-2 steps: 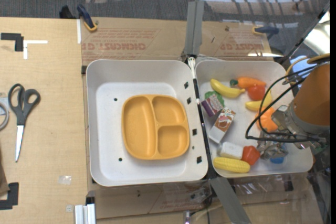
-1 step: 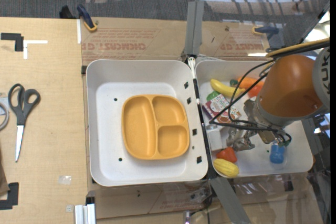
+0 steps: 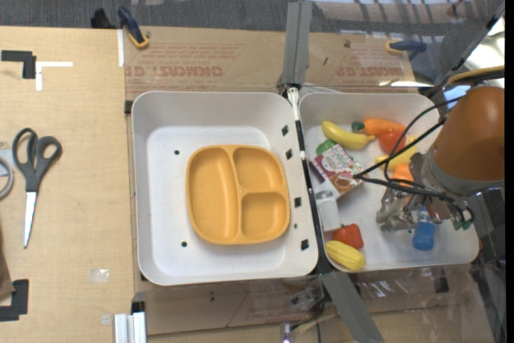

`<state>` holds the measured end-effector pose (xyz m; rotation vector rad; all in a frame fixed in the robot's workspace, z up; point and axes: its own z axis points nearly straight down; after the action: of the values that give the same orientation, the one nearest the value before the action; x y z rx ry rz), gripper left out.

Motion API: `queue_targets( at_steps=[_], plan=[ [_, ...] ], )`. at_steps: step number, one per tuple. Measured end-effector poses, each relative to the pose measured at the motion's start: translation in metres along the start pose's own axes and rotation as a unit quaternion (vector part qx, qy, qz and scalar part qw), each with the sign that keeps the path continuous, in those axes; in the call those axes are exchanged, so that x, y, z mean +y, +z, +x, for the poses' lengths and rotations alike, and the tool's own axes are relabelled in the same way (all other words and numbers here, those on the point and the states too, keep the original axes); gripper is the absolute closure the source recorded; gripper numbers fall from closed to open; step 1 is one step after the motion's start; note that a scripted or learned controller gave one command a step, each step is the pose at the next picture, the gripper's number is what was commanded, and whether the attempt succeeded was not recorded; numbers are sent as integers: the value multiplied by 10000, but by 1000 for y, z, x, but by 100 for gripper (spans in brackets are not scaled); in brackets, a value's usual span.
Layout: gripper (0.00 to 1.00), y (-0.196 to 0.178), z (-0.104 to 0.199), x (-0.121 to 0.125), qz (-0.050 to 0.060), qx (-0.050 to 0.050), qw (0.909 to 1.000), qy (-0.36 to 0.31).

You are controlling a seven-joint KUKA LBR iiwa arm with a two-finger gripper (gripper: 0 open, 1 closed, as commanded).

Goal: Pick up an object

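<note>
A small blue thing (image 3: 423,238) sits in the right bin (image 3: 377,99), near the bin's front wall and toward its right end. It is short and chunky, like a little bottle or block. It is too small to tell more.

The gripper (image 3: 395,213) hangs low in the right bin, just beside the blue thing, on its left. Dark wires cross over it, and one cannot tell if it is spread or pressed together. Nothing can be seen held in it. So the step looks like reaching down for a grab. Next, the gripper would need to line up over one toy, close on it, and lift.

More toys lie in the right bin. A banana (image 3: 347,135) and an orange toy (image 3: 385,131) are near its back wall. A red toy (image 3: 348,235) and a yellow one (image 3: 345,255) are at its front left corner. A packet (image 3: 337,166) lies by its left wall.

Left of the right bin, a second bin (image 3: 152,173) holds a yellow plate (image 3: 238,193).
</note>
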<state>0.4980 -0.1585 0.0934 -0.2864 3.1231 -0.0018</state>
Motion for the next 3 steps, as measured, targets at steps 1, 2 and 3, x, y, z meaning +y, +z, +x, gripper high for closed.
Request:
queue_targets(
  at_steps=[1, 2, 3],
  plan=[
    [100, 2, 16, -1, -2, 24, 9655, 2604],
    [100, 2, -22, 56, 5, 20, 9009, 4339],
    [100, 1, -20, -2, 14, 17, 8113, 5847]
  ],
)
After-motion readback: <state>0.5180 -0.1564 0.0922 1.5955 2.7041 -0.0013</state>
